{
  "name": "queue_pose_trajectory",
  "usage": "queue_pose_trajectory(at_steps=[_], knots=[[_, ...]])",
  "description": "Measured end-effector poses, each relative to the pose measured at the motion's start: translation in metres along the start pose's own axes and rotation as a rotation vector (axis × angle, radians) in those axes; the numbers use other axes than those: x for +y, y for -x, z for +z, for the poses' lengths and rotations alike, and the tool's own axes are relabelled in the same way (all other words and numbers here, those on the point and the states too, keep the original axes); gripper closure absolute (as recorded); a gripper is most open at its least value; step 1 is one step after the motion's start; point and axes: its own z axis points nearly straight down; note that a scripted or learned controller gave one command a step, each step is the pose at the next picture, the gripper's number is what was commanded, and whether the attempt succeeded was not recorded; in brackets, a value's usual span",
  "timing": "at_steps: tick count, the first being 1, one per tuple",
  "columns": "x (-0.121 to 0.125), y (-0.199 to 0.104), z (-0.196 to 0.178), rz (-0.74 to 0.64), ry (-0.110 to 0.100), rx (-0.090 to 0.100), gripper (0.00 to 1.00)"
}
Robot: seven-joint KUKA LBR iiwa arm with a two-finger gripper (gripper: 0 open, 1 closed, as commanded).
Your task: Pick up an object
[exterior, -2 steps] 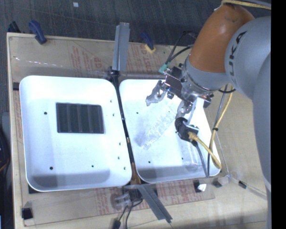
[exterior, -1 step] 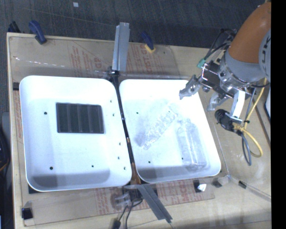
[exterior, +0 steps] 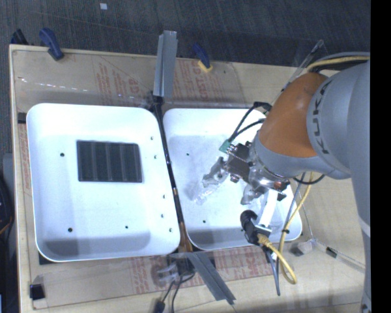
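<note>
Wooden bench (exterior: 85,77), dark floor beyond; two white bins.
Left bin (exterior: 45,175): one dark ribbed block (exterior: 109,161). Right bin (exterior: 195,230): one clear object (exterior: 201,191) on its floor, just beside the pincer (exterior: 215,173); pincer state cannot be told. Two blue clamps along the far edge.

White bins: two, a left bin (exterior: 45,175) and a right bin (exterior: 182,149), side by side on one bench (exterior: 85,77). Dark ribbed block (exterior: 109,161): one, in the left bin. Clear, glassy object (exterior: 205,186): one, in the right bin. Blue clamps: two, at the bench's far edge (exterior: 51,43) (exterior: 202,56). Robot arm (exterior: 326,122): one.
</note>
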Motion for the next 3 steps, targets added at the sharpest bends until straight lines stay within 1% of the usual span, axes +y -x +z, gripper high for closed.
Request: queue_pose_trajectory(at_steps=[1,2,3], knots=[[0.050,0.063,-0.004,-0.259,0.008,0.001,0.00],[0.005,0.014,-0.118,-0.461,0.009,0.000,0.00],[-0.021,-0.031,-0.156,-0.376,0.010,0.002,0.00]])
